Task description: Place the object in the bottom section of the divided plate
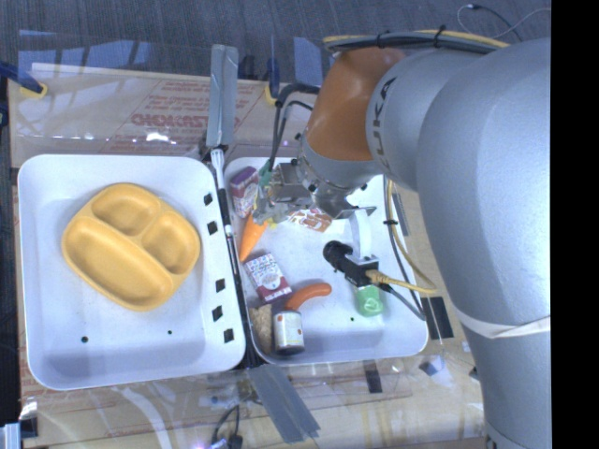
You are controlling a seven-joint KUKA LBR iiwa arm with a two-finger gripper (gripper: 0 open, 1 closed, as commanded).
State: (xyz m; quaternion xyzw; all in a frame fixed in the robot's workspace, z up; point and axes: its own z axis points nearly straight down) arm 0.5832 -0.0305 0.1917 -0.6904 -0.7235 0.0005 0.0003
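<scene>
Hovering the gripper low over the top corner of the right bin right now, and I'm struggling to call it. The wrist is blocking my look, so I can't tell how far it's open or whether it's got anything. A purple carton is sitting just beside it on the plate side, and a carrot is lying just below it in my view. I'm guessing one of those is the object. Tips?

Reply: I'm reading this as the pick stage, since nothing's sitting on the divided plate. That's lying in the left bin, well away from the gripper, past the wall between the bins. I'd be confirming the grab before travelling, lifting clear of that wall, then aiming for the long section down-left of the tool, on the plate's far side from it.

OP: Makes sense. I'm also worrying about the clutter packed around the tool, and dragging a neighbour along looks like the real risk.
</scene>
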